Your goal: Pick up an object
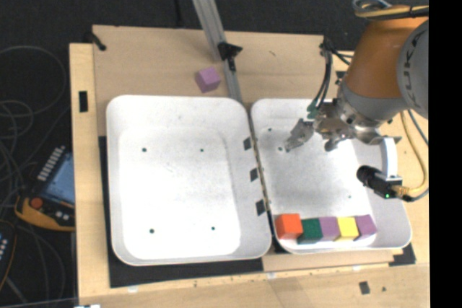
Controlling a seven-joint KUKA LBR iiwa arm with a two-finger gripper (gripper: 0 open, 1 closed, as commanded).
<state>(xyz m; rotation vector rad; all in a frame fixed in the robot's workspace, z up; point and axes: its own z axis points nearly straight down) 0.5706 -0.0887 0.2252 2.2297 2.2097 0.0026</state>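
The tabletop [166, 61] carried two white bins; over the right bin [317, 184] the gripper [312, 138] hung spread and empty, five blocks [326, 227] lining the near wall.

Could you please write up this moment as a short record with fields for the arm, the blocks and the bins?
gripper: open, above the right bin's far part, nothing between its fingers
right bin: row of five blocks along its near edge
row, left to right: orange block, green block, purple block, yellow block, second purple block
left bin: white, beside the right bin
stray purple block: on the bench beyond the bins
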